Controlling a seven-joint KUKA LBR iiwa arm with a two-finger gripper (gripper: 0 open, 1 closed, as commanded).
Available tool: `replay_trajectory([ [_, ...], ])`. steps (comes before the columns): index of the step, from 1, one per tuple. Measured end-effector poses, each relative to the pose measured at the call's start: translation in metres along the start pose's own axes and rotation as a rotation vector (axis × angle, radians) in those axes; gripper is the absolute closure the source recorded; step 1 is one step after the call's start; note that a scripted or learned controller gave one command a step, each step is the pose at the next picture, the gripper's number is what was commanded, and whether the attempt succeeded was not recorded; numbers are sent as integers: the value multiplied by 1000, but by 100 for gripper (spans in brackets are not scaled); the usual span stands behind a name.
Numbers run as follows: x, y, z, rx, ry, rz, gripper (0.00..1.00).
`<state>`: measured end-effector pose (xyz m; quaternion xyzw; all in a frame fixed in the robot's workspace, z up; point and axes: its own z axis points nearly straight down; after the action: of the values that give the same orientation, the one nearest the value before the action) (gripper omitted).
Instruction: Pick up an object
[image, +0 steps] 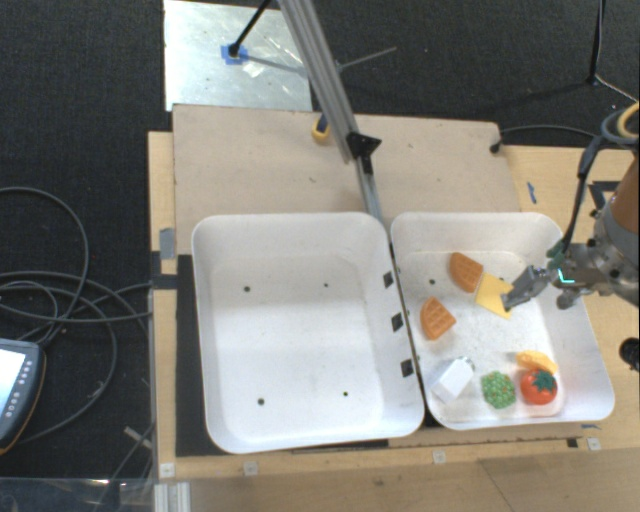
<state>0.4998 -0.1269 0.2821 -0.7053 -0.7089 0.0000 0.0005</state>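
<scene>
I see the grey two-finger gripper (524, 289) over the right white bin (600, 360), its tip touching the flat yellow cheese-like square (493, 295); whether it grips, I cannot tell. Orange bread-like piece (464, 271) sits at ten o'clock of the square

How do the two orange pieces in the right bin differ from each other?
The upper orange piece is smooth and rounded, while the lower orange piece looks ridged and more triangular. The upper one lies next to the yellow slice near the gripper; the lower one lies closer to the bin divider, apart from other items. Both are similar in colour and size.
</scene>
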Motion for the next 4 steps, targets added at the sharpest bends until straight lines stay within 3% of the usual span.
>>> replay_trajectory([
  [1, 0, 0, -1, -4, -1, 3, 0],
  [4, -2, -6, 133, 3, 1, 4, 0],
])
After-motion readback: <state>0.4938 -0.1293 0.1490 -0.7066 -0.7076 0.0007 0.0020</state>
